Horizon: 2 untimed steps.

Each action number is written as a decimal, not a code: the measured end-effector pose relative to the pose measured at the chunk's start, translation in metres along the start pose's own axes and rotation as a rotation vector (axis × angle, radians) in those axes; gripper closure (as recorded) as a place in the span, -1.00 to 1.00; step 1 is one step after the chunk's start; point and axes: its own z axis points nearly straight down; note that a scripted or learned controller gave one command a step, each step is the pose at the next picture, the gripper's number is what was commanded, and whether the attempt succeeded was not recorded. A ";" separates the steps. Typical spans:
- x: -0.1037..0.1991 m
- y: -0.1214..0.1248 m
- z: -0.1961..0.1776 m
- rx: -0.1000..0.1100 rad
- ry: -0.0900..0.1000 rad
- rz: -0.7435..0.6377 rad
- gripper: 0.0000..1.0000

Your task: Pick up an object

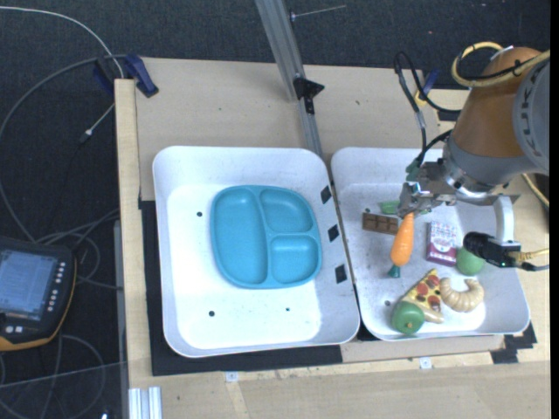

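Tool (417,197) at right bin's (371,319) upper centre, grip state cannot tell, carrot (403,240) just below, left bin (183,321) holding blue tray (262,236)

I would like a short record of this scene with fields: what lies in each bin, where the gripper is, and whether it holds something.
left bin: a blue divided plate
right bin: toy carrot, chocolate bar, pink packet, pizza slice, green apple, croissant, a green item partly hidden
gripper: over the right bin, just above the carrot's upper end
grasp: cannot tell; nothing seen between the fingers
arm: enters from the right
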 end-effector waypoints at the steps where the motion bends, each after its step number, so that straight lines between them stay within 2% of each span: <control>1: 0.000 0.002 -0.050 0.000 0.000 -0.001 1.00; 2: 0.049 -0.010 -0.046 0.010 0.004 -0.005 1.00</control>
